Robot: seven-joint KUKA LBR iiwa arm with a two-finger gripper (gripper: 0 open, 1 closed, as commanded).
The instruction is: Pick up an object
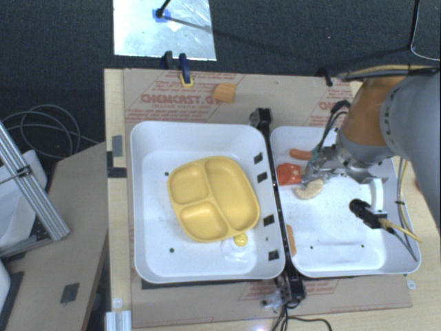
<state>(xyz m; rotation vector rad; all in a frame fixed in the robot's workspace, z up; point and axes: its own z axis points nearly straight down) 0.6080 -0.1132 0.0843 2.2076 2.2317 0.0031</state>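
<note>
the gripper is down in the right bin, near its upper left corner, over a pale tan piece; whether it grips anything cannot be told. a red piece lies just beside it, by the bin's left wall, and an orange sausage-shaped piece near the top edge. a yellow 3-compartment tray sits mid left bin.

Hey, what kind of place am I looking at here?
Probably a robotics lab test bench: a grey arm reaching over two white bins, toy food like a yellow divided plate, and loose cables nearby.
</note>
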